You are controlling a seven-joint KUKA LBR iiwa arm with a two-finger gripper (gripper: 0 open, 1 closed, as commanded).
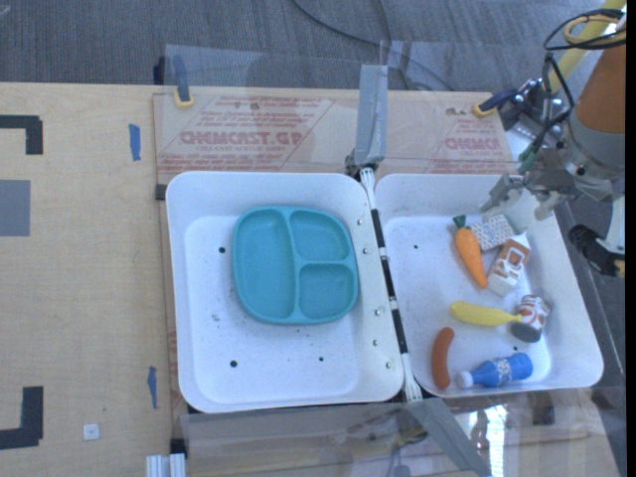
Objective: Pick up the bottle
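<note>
A small blue bottle with a white cap lies on its side near the front edge of the right bin. My gripper hangs over the far right part of that bin, well behind the bottle, above a checkered packet. Its fingers are spread open and hold nothing.
The right bin also holds a carrot, a white and orange carton, a banana, a small can and a red sausage just left of the bottle. A teal divided plate sits in the left bin.
</note>
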